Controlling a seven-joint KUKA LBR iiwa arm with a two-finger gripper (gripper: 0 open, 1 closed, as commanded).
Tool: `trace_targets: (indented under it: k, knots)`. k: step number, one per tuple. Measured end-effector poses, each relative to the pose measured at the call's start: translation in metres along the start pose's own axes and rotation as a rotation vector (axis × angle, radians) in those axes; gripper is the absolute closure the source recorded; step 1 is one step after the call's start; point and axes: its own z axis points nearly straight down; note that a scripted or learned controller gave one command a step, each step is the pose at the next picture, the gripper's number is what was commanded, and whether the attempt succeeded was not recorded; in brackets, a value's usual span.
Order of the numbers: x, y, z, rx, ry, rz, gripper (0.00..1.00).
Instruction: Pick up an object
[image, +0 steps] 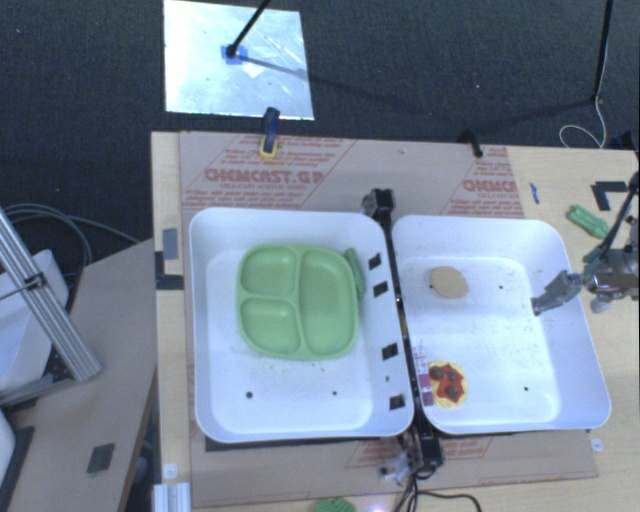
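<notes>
Camera view: end effector (553, 295) over right bin (500, 235), grip state indiscernible, near tan disc (449, 283).

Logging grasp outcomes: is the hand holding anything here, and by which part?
Nothing is held. The hand sits at the right bin's right edge, apart from the tan disc and the pizza slice.

This looks like a robotics lab or test cell. A wooden bench (330, 165) topped with printed sheeting carries two white bins (215, 330) clipped together. At twelve o'clock lies dark carpet (450, 60) with trailing cables; at nine o'clock stands an aluminium frame rail (45, 310).
</notes>
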Motion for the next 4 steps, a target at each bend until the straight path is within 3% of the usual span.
trace_targets:
  k: [1, 2, 3, 4]
  knots:
    - [0.061, 0.058, 0.002, -0.003, 0.001, -0.008, 0.0]
    - [0.1, 0.103, 0.037, 0.0, 0.002, -0.006, 0.0]
    - [0.066, 0.142, 0.112, 0.004, 0.0, 0.003, 0.0]
    - [0.075, 0.175, 0.2, 0.001, 0.0, -0.003, 0.0]
